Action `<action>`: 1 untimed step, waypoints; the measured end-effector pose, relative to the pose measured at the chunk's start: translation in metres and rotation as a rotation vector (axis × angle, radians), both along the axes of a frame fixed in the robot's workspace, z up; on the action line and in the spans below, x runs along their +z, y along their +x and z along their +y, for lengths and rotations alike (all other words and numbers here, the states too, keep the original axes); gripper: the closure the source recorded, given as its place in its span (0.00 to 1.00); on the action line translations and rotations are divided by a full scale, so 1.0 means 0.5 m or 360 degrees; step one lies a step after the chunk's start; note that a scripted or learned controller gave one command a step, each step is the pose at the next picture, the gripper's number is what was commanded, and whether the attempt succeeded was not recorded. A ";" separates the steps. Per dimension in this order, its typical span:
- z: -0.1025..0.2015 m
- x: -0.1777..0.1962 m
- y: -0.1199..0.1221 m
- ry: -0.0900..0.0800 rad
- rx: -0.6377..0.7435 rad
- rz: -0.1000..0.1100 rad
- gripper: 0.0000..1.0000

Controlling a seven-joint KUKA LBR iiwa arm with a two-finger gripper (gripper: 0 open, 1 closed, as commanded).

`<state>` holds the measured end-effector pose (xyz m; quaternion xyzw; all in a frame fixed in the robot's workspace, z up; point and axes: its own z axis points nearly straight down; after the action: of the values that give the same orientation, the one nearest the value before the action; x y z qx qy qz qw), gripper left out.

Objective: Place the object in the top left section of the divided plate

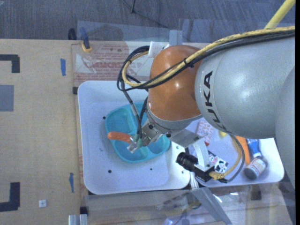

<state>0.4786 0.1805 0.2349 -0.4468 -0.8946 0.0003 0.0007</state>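
Reaching in from the right of the camera view, the grey arm (243,78) crosses above the right-hand bin (274,172) and bends down over the left-hand bin (93,172), its large orange band (173,83) sitting directly above the wrist and hiding much of the bin's upper right part; black and yellow cables (129,78) loop out from the band on its left side and run back along the arm. Below the band the wrist narrows to the gripper (136,143), which points downward and to the left over the blue divided plate (117,121), a rounded dish lying near the middle of the left-hand bin. An orange, carrot-like object (118,136) lies across the plate's left portion, along the ridge between sections, with its right end meeting the gripper's tip; whether the fingers are parted, closed or clamped on that end cannot be told, since the wrist and its own shadow cover them. A black cylindrical fitting (186,160) juts out beneath the wrist, over the divide between the two bins. In the right-hand bin, small items, among them a blue-and-white piece (253,149) and a dark round one (251,172), lie near the lower right edge
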 end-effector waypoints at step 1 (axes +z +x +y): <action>-0.001 0.000 0.000 0.0000 -0.0001 -0.0001 0.00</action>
<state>0.4788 0.1802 0.2350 -0.4471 -0.8945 0.0002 0.0005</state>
